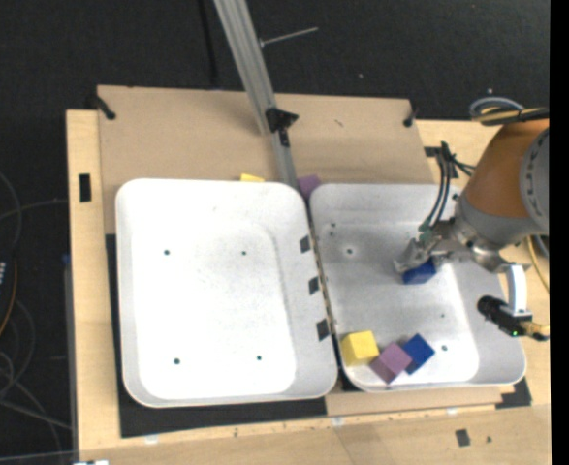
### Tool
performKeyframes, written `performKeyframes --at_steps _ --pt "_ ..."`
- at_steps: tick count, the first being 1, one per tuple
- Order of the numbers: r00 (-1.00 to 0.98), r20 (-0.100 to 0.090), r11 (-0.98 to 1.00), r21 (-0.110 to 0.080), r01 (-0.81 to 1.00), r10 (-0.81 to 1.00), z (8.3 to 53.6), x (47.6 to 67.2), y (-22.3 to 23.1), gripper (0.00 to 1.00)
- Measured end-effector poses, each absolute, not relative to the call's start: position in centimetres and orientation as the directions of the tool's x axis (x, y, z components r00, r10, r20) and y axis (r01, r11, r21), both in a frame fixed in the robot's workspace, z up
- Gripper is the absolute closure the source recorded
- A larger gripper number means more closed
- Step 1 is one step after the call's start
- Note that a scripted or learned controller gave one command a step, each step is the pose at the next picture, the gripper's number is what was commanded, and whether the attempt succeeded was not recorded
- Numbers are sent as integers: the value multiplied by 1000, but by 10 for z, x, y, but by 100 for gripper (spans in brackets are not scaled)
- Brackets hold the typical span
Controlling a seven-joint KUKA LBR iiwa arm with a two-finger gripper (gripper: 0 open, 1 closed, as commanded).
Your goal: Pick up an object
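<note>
End effector grips a blue block mid right bin — well apart from its walls.

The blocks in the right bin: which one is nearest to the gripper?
The blue block right at the gripper, alone mid-bin. The yellow block, purple block and second blue block cluster at the near edge.
</note>
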State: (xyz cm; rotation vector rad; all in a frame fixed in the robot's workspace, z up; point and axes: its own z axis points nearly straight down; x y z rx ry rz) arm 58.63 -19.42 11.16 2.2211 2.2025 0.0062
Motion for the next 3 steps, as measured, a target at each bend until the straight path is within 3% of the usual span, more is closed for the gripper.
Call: performKeyframes --at_steps 1,2,3 --pt "-6 -7 6 18 1000 1000 103 579 -118 100" --pt "-8 0 8 11 1000 1000 202 630 -56 100" --pt "-10 3 10 11 1000 1000 299 667 33 100"
